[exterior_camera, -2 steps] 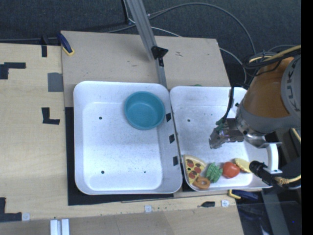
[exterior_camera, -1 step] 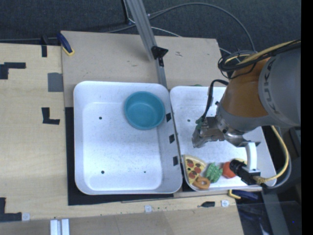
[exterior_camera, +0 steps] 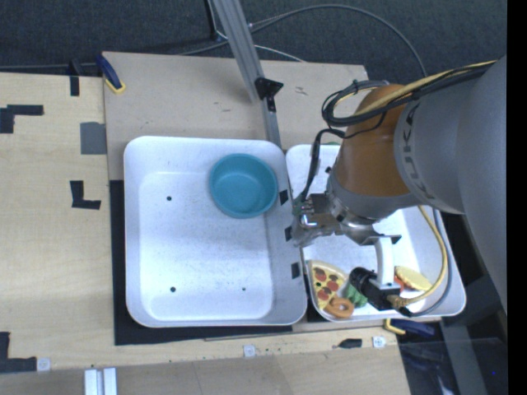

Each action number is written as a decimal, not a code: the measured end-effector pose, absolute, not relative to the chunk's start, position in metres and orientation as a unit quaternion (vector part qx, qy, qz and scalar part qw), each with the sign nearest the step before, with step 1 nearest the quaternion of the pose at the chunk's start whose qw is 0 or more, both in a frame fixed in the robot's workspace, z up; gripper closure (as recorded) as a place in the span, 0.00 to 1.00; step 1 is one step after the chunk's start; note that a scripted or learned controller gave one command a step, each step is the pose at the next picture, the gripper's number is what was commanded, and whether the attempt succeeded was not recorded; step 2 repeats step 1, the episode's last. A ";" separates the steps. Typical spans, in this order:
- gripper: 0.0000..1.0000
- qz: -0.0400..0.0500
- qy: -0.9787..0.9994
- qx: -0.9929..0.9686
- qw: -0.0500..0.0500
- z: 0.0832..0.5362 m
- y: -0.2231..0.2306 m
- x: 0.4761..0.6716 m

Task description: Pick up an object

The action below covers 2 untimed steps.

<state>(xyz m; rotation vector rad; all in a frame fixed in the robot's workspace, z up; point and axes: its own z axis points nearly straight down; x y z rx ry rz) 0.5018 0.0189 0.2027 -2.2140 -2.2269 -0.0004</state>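
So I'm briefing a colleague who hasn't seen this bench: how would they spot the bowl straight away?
Find the two white bins side by side and take the left bin, the one away from the arm. The blue bowl sits in its upper right corner, open side up. It is round and teal blue, unlike the small food-like toys in the right bin.

I see a blue bowl [exterior_camera: 243, 185] in the white left bin [exterior_camera: 156, 245], and the right bin [exterior_camera: 449, 295] is white too. The arm [exterior_camera: 449, 138] is grey with an orange band [exterior_camera: 370, 151]. A toy pizza slice [exterior_camera: 327, 284] is yellow with red dots, and the bench [exterior_camera: 49, 245] is tan with black marks.
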 end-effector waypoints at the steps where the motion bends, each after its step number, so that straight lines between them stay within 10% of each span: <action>1: 1.00 -0.001 -0.709 -0.705 0.000 0.224 0.077 0.500; 2: 1.00 -0.001 -0.709 -0.705 0.000 0.224 0.077 0.500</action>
